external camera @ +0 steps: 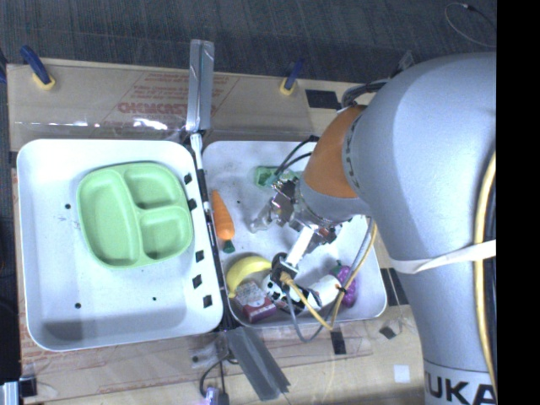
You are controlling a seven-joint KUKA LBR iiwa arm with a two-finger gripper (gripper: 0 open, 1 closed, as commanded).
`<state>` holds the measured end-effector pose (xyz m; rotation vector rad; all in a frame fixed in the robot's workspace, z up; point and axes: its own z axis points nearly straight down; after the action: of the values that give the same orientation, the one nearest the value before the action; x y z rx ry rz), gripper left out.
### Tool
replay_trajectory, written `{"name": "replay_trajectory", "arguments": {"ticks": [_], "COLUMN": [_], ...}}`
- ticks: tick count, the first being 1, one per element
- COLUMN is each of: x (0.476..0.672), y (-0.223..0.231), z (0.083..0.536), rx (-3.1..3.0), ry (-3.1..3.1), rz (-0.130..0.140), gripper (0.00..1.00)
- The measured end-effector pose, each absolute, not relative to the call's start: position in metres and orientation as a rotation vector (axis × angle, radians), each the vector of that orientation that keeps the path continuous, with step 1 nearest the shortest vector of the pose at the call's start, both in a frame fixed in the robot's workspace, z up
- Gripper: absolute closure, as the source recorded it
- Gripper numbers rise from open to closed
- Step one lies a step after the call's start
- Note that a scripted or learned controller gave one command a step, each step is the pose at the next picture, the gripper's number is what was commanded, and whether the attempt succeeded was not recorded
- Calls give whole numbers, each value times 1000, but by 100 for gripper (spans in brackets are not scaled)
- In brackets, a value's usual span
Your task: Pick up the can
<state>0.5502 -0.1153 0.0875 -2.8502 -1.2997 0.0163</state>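
The can [256, 305] lies at the front of the right bin [240, 160]; it is dark red with a silvery end and rests just below a yellow fruit [245, 267]. My gripper [268, 213] hangs over the middle of the right bin, behind the can and apart from it. It is just right of the orange carrot [222, 215]. I see nothing held in it. The arm's wrist covers the right part of the bin.
A green divided plate [135, 213] sits in the left bin [51, 310]. The right bin also holds a small green item [267, 175] at the back and a purple item [347, 284] at the front right. A divider wall [202, 226] separates the bins.
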Motion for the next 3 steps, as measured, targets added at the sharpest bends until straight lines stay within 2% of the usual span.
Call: {"name": "replay_trajectory", "arguments": {"ticks": [1, 2, 3], "x": [548, 575, 611], "y": [-116, -42, -63], "z": [94, 188, 282], "rx": [-2845, -2838, -2690], "ry": [-1299, -1334, -1612], "rz": [27, 12, 11], "gripper": [100, 100, 100]}}
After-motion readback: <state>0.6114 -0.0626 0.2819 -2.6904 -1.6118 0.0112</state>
